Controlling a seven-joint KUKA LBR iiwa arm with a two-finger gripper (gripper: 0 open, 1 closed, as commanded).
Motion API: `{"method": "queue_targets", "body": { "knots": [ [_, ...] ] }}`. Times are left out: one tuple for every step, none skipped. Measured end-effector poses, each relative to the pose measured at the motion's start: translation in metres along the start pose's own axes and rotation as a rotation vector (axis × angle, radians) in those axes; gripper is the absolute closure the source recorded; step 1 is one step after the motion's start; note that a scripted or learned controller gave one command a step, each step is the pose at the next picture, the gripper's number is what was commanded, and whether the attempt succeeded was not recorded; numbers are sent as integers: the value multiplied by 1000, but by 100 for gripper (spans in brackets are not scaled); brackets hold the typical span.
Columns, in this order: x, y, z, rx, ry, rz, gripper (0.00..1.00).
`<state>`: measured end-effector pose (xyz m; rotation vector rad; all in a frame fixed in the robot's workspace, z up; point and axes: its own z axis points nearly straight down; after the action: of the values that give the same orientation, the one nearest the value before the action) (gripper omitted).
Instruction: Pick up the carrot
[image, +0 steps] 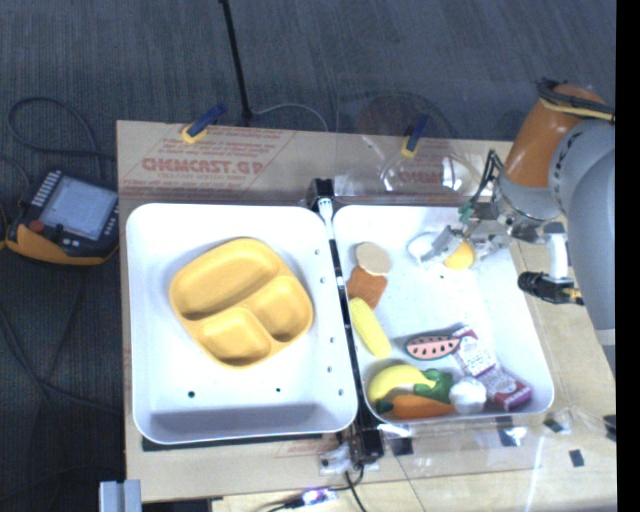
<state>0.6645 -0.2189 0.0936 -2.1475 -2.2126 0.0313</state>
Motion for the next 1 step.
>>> {"method": "queue_targets", "body": {
  "knots": [
    [0, 0, 0, 2, 1, 24, 0]
  ]
}}
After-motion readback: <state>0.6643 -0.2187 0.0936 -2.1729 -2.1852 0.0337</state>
